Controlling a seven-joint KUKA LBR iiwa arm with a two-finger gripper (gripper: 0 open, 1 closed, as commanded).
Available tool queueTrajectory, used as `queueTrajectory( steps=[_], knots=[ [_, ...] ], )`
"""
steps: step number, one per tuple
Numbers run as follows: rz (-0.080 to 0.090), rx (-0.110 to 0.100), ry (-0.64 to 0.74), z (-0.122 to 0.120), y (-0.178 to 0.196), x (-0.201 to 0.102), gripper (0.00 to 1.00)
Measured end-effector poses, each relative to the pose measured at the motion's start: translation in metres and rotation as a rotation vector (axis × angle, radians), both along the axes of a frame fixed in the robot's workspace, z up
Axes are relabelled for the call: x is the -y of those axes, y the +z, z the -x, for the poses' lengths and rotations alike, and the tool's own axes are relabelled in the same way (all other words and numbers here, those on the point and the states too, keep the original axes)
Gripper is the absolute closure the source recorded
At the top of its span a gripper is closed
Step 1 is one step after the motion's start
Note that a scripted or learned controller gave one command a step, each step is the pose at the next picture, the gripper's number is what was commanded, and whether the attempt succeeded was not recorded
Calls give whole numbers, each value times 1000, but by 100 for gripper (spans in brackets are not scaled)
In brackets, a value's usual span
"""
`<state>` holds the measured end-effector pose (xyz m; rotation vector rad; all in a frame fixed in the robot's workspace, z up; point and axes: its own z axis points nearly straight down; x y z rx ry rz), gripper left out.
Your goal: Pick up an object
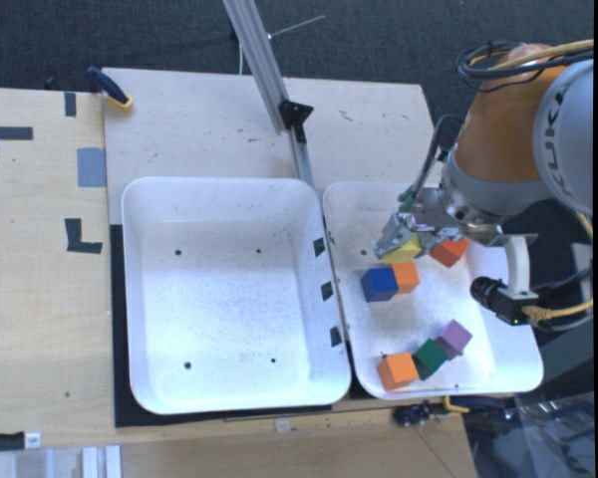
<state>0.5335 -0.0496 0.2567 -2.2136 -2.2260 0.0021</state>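
Observation:
The right bin (354, 212) holds several small blocks. My gripper (399, 235) hangs low in the upper middle of this bin, right over a yellow block (408, 252) that peeks out beneath it. A red-orange block (448, 252) lies just to the right of the gripper. A blue cube (379, 283) and an orange cube (408, 276) touch each other just below the yellow block. Near the bin's front edge sit a purple block (456, 337), a green block (434, 356) and another orange block (399, 369), bunched together.
The left bin (219, 287) stands beside the right one, their rims meeting along a shared divider (331, 287). A slanted metal pole (264, 63) crosses the bench behind the bins. The arm's orange-banded body (518, 118) and its cables (523, 307) overhang the right bin's right side.

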Motion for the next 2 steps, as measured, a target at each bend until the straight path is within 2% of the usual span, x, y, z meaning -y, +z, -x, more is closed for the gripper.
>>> queueTrajectory(
  steps=[1, 2],
  knots=[
    [0, -1, 2, -19, -15, -57, 100],
    [0, -1, 1, -24, -24, -110, 100]
  ],
)
